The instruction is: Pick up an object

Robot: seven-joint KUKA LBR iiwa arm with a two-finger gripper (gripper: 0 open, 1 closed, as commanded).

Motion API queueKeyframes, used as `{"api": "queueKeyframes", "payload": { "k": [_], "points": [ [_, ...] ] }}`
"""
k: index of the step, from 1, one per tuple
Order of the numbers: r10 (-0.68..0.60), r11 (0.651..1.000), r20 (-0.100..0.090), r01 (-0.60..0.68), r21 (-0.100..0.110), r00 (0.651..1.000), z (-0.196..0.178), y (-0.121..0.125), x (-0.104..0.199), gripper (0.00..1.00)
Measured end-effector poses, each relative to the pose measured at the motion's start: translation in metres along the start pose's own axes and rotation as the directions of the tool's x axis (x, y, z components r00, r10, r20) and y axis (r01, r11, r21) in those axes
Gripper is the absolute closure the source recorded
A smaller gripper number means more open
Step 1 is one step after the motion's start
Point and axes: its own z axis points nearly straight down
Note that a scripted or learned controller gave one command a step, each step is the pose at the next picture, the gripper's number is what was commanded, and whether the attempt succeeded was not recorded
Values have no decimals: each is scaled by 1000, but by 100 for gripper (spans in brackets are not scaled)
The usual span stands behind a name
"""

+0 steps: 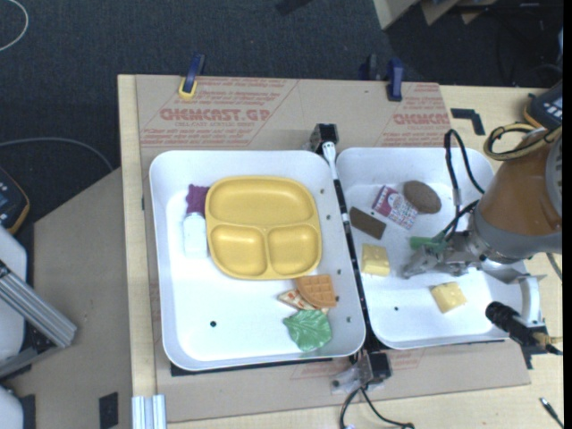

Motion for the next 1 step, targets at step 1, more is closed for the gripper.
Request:
{"api": "queueKeyframes", "payload": {
  "k": [1],
  "points": [
    [3, 1000, 2, -3, -4, 1000, -12, 0, -1, 100]
  ]
}}
